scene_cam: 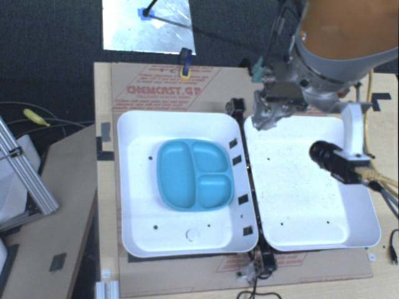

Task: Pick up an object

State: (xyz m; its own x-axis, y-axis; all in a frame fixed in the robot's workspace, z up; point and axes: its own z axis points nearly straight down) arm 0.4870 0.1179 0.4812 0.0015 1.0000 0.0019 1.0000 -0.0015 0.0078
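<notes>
Spotted gripper (267,117) over right bin (299,195), far-left corner. Couldn't tell if open or holding anything. Saw blue plate (187,179) in left bin (138,143).

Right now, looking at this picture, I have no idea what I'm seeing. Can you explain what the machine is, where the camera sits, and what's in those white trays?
This is a single picture from one camera fixed above a workbench, looking down at a slant. The big grey and orange shape coming in from the right is a robot arm. At its end is a gripper, the two-fingered tool it uses to pick things up. On the bench are two shallow white bins side by side. The left bin holds a blue plate divided into three compartments. The gripper hangs over the far left corner of the right bin, well away from the plate. Nothing can be seen held in it.
</notes>
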